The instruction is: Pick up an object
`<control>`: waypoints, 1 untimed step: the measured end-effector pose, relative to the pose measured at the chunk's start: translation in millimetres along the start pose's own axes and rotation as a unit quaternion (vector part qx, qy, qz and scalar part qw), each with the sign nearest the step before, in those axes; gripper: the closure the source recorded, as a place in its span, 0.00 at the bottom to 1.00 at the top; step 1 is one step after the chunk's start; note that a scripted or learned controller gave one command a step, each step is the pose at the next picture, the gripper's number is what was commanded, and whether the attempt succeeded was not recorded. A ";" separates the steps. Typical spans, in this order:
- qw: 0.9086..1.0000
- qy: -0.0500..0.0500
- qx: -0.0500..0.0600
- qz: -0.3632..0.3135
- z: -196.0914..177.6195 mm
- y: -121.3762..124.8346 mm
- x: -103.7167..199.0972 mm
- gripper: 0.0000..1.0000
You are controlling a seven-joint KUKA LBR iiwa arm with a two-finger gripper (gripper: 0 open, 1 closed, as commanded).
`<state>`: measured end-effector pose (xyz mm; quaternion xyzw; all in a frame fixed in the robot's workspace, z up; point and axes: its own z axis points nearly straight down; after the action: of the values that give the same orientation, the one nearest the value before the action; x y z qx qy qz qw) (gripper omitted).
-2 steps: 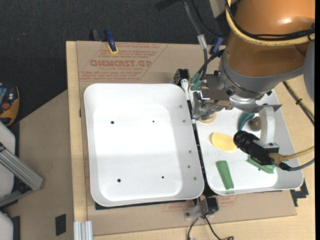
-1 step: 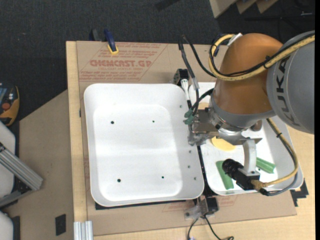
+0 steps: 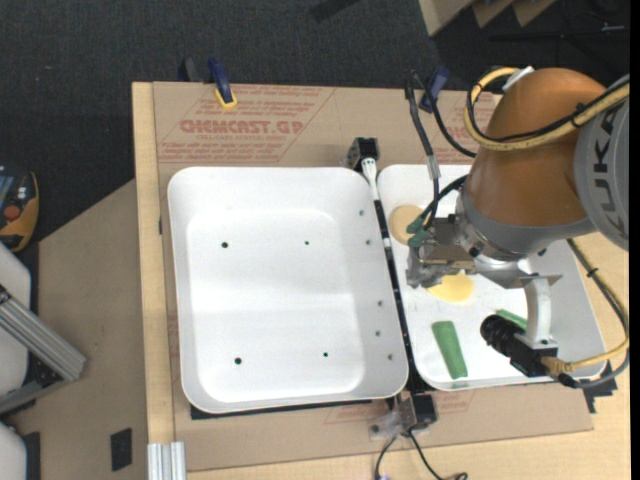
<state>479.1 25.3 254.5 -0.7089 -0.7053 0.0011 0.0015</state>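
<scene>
Dark carpet surrounds a cardboard-topped bench (image 3: 260, 118) that carries two shallow white bins side by side, with blue clamps at its far edge.

On the left, the left bin (image 3: 200, 368) shows nothing but four small dark dots on its floor. A black strip runs between the two bins.

Further right, the right bin (image 3: 480, 373) holds the candidates for picking. Far in the bin, near its left wall, lies a tan disc (image 3: 402, 222), partly covered by the wrist. Nearer lies a yellow piece (image 3: 453, 289), flat and rounded, its far edge tucked under the tool. Nearer again lies a green stick (image 3: 449, 348), long and narrow, clear of everything else. To its right sits a black part (image 3: 510, 343) on the arm's side; what it is I cannot tell.

Above these the tool (image 3: 432, 260) hangs from the orange-banded arm (image 3: 530, 158), directly over the yellow piece, so that seems the likely target. Whether its fingers are spread or closed I cannot tell.

By its look the yellow piece is light and thin, perhaps soft foam or plastic; lying flat, it offers little height to pinch, so opposite edges would be the place. The green stick looks stiffer and easier, taken across its narrow width mid-length.
</scene>
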 end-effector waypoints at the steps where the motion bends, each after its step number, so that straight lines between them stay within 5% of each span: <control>1: 1.000 0.001 -0.004 -0.006 -41.9 0.1 62.1 1.00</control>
<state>479.6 87.4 296.5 -0.7046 -0.7096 -0.0025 -0.0011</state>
